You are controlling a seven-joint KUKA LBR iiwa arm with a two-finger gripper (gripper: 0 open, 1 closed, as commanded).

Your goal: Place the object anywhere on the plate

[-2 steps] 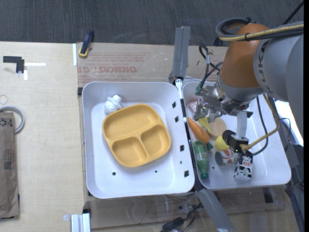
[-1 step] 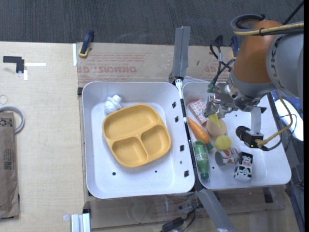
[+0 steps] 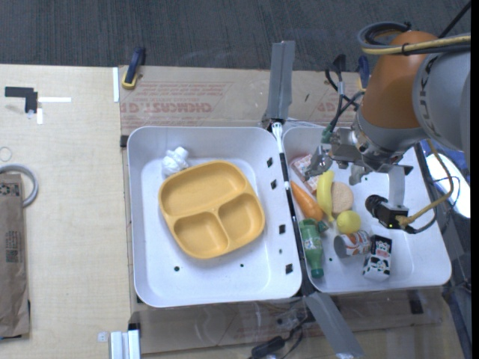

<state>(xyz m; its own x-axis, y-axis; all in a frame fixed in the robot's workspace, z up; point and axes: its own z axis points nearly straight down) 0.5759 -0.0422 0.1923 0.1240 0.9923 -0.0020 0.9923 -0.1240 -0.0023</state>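
Arm (image 3: 404, 81) bent over rt bin (image 3: 419, 275), pincer (image 3: 325, 163) low by banana (image 3: 325, 193), grip state unclear.

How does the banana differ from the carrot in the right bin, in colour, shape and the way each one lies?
The banana is yellow, while the carrot is orange. The banana is slightly curved with a rather even width, while the carrot is straight and tapers to one end. The banana lies almost upright in the picture, while the carrot lies diagonally. Both are long pieces of toy food, side by side near the left wall of the right bin.
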